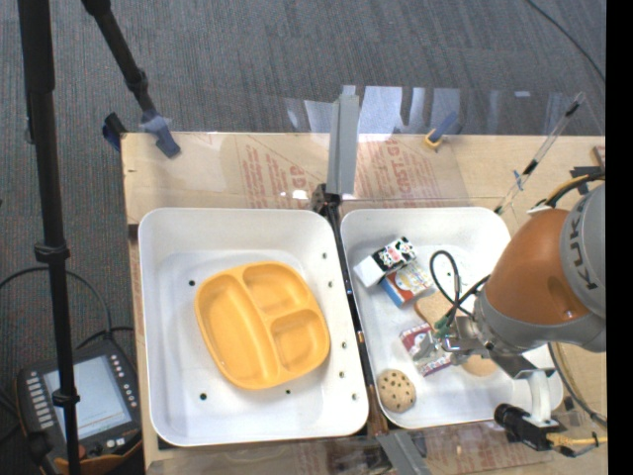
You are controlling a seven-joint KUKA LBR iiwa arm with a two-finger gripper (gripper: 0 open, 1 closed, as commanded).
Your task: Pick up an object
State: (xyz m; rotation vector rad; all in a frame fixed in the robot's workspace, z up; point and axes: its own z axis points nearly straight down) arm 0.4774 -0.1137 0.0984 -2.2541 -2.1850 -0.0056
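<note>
Packet point(423, 349), red and silvery, sits in the right bin point(495, 228), just above the cookie point(397, 391). My gripper point(457, 345) touches it; grip state unclear. Nothing lifted, pickup pending.

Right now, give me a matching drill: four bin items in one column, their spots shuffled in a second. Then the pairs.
Items
1. yellow divided tray
2. speckled cookie
3. black-and-white cow-print box
4. red-and-white packet

Spots
A. right bin, near its front left corner
B. left bin, about the middle
C. right bin, just left of the claw
D. right bin, toward the back, left of centre

Pairs: 1-B, 2-A, 3-D, 4-C
</note>
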